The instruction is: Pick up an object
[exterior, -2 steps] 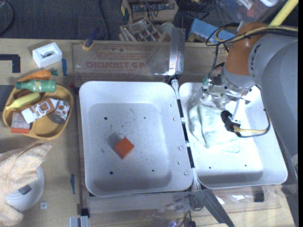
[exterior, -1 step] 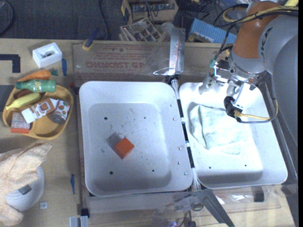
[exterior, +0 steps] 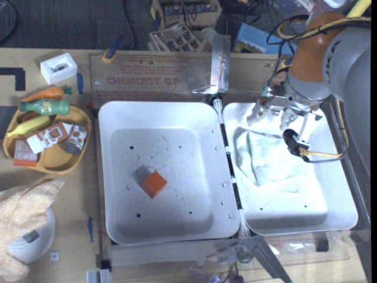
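Observation:
An orange block lies in the left bin, a little left of its middle, with a small grey shadow or scrap beside it. A crumpled white cloth lies in the right bin, against its left wall. My gripper hangs over the far end of the right bin, just beyond the cloth's far edge. Its fingers stand apart with nothing between them. It is far from the orange block.
A yellow bowl of toy food sits left of the bins, with a cloth below it. A black cable loops from the wrist over the right bin. Clutter and a clear plastic sheet lie behind the bins.

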